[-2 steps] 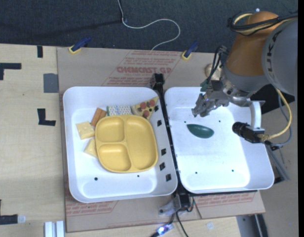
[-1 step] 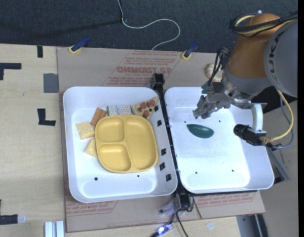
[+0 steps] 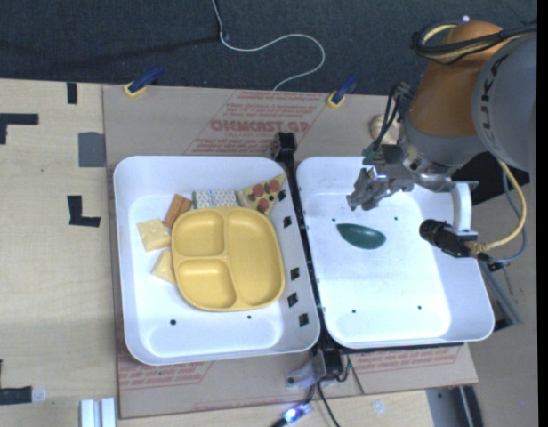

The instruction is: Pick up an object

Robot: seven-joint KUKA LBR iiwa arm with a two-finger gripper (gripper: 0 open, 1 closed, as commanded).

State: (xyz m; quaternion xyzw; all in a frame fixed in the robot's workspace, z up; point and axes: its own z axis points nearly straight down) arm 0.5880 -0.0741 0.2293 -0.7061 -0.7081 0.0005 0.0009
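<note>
On the brown cardboard sheet (image 3: pixel 256 118) under the two bins, there is red printing near the top edge, but the letters are too blurry to read. Nothing else has words that can be made out.

In the right bin (image 3: pixel 407 314), a small dark green object (image 3: pixel 361 236) lies flat on the white floor, near the back and a bit to the left. It is smooth and shaped like a stretched oval, wider at one end. It sits by itself, with bare white floor all around it.

The gripper (image 3: pixel 361 196) hangs just above and behind the green object, not touching it. Its dark fingers point down and to the left. They are bunched together in shadow, so it is hard to tell how far apart they are. Nothing is seen between them.

In the left bin (image 3: pixel 132 238), a yellow divided plate (image 3: pixel 228 258) rests on some tan and colored pieces.
</note>
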